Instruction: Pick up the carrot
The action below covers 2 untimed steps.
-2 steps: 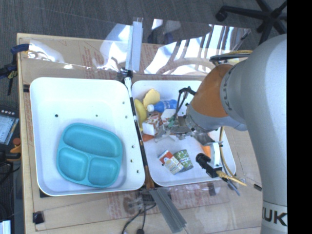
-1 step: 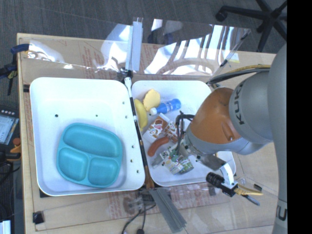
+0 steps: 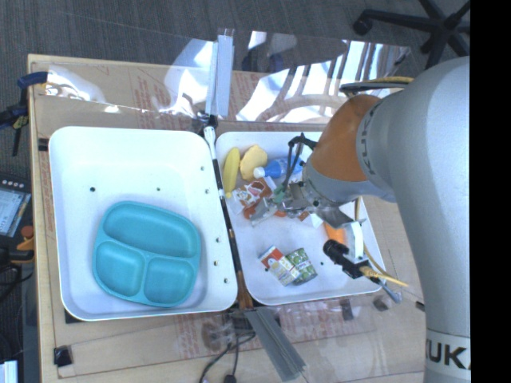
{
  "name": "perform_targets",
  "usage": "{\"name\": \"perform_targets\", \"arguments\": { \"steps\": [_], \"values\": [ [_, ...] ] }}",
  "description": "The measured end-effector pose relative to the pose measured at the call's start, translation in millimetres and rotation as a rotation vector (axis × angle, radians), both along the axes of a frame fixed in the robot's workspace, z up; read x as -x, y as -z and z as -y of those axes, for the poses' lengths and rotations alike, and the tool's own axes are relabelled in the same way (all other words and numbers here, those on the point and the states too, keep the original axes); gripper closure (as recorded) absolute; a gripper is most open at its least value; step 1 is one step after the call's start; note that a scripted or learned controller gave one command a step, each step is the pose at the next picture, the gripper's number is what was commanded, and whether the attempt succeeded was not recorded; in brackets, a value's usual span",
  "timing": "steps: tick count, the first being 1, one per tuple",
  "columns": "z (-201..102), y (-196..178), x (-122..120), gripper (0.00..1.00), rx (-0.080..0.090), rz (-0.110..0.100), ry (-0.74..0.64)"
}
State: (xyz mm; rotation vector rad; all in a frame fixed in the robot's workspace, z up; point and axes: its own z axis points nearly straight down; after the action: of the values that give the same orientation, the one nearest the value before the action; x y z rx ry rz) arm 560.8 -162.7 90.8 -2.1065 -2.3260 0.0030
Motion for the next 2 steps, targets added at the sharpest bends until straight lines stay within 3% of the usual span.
{"name": "perform_targets", "arguments": {
  "steps": [1, 2],
  "values": [
    [-40.8, -0.3, -56.6, 0.00, 0.000, 0.001, -0.003],
    [-30.2, 0.3, -79.8, 0.00, -0.003, -0.012, -0.014]
  ]
}}
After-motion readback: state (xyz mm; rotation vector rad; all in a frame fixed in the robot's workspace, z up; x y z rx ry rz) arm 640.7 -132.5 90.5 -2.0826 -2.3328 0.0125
